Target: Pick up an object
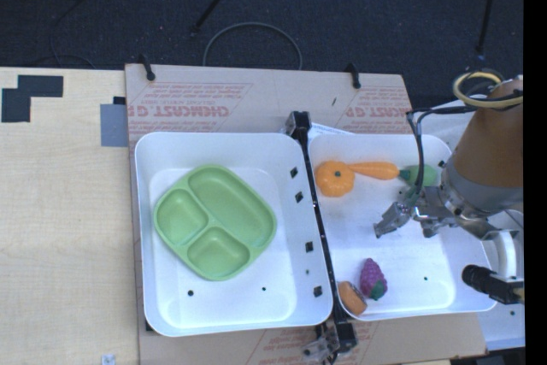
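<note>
In the camera view, my gripper (pixel 395 220) hangs over the middle of the right bin (pixel 432 291), fingers spread and grasping nothing. Taking the gripper as my landmark: the orange (pixel 334 179) lies up and to the left, the carrot (pixel 376 171) just above, the purple grapes (pixel 372 278) below, well apart. The green plate (pixel 214 221) sits far left in the left bin (pixel 162 158). Nothing is lifted yet; choosing, descending and closing all remain, I judge.

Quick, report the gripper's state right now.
Gripper: over the right bin, nothing between its fingers; open or shut cannot be told.
</note>
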